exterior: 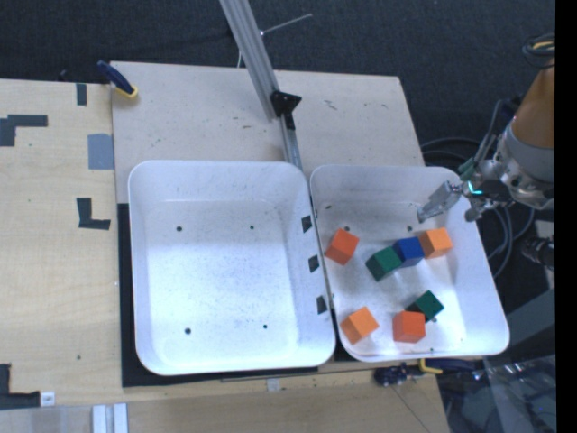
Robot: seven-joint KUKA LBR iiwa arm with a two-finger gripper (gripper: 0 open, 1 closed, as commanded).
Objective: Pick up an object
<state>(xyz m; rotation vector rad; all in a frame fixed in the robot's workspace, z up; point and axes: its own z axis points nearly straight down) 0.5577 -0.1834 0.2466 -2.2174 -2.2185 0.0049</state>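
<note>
Seven blocks I count in the right bin (pixel 469 318): orange (pixel 342 246), green (pixel 384 262), blue (pixel 408 250), and others. The arm (pixel 532 133) leans in from the right, its gripper (pixel 455 198) above the bin's far corner, fingers spread, pinching nothing.

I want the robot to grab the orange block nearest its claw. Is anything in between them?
Nothing visible is. The gripper hangs over the right bin's upper right part, and the orange block lies just below it in the view, with bare bin floor between. The blue block touches that block's left side, which might crowd a grasp.
</note>
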